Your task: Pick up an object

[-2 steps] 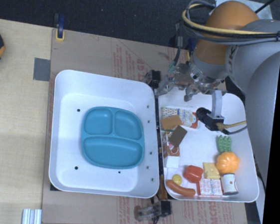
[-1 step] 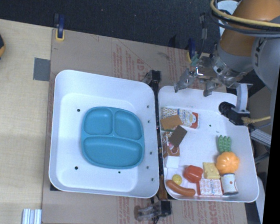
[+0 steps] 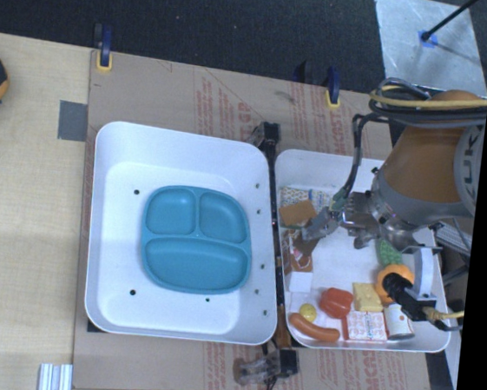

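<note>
Overhead view of the bench, read left to right. Far to the pincer's left, the left bin (image 3: 101, 217) is holding a blue divided plate (image 3: 196, 239), lying flat and well apart from the arm. The right bin (image 3: 303, 166) is carrying the clutter: a brown bun-like piece (image 3: 297, 212) is sitting just left of the pincer (image 3: 318, 228), which is hanging low over the bin's upper left part (its tip is blurring into the items beneath, so whether it is open, closed or gripping anything cannot be told).

Below the pincer, toward the near rim, a white block (image 3: 300, 282), a red tomato-shaped toy (image 3: 336, 302) and a hot-dog-shaped toy (image 3: 314, 329) are lying close together; to the pincer's lower right, a yellow block (image 3: 366, 296) and an orange piece (image 3: 391, 279) are resting under the arm (image 3: 426, 167).

The bun-like piece is judged the likeliest target: probably light, rigid plastic, smooth and apt to slip, so pinching across its narrower sides, near the middle, is looking safest.
</note>
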Robot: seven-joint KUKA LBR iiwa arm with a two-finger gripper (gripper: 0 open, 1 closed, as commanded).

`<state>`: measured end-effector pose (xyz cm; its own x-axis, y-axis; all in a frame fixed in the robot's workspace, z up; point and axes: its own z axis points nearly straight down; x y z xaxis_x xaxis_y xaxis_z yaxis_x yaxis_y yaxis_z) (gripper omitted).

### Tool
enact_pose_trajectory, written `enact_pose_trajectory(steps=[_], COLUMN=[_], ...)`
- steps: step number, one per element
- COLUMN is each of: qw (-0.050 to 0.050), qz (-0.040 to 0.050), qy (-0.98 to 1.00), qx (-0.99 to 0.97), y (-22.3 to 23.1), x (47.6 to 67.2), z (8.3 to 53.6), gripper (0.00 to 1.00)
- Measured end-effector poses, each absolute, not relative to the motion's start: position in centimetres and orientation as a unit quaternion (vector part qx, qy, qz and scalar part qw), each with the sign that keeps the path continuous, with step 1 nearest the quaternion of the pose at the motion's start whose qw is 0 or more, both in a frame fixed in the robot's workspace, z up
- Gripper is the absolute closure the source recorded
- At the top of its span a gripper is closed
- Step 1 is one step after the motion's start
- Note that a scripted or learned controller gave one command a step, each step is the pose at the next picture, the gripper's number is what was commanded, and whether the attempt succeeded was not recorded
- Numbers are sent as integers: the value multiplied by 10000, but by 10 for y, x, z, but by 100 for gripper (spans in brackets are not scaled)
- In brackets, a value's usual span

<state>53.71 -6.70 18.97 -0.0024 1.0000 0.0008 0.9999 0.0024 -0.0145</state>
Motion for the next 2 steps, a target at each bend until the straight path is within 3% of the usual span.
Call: enact_pose_trajectory(steps=[1,2], qw=[12,-13], qz=[18,-3], qy=[-7087,-7093], qx=[-7055,-7049], y=[-105,-123], x=[551,610], z=[112,95], gripper=[0,0])
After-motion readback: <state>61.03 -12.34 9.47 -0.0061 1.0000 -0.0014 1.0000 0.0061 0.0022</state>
